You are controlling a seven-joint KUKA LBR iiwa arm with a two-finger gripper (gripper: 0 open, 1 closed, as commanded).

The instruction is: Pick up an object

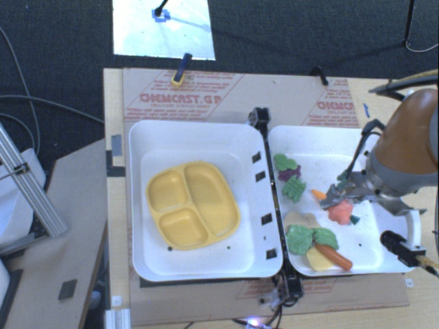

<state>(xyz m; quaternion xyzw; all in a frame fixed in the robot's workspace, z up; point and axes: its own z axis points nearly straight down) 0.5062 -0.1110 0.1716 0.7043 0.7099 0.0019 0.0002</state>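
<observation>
The arm, grey with an orange band, reaches in from the right and hangs over the right bin, its gripper low over the toy food. Whether the fingers are apart or together cannot be told, for their tips are lost against the clutter beneath them. Just below and touching the gripper's tip in the view lies a red, strawberry-like toy, with a small orange piece just to its left. Further left of the gripper sit a green leafy piece, a purple bunch of grapes and another green leafy toy above that. Below the gripper, near the bin's front wall, lie two green broccoli-like pieces, a yellow piece and an orange carrot-like stick resting across them, with a pale round piece just above. Well to the left of the gripper, the left bin holds a yellow divided plate with three compartments. Both bins rest on a cardboard-covered worktop.
</observation>
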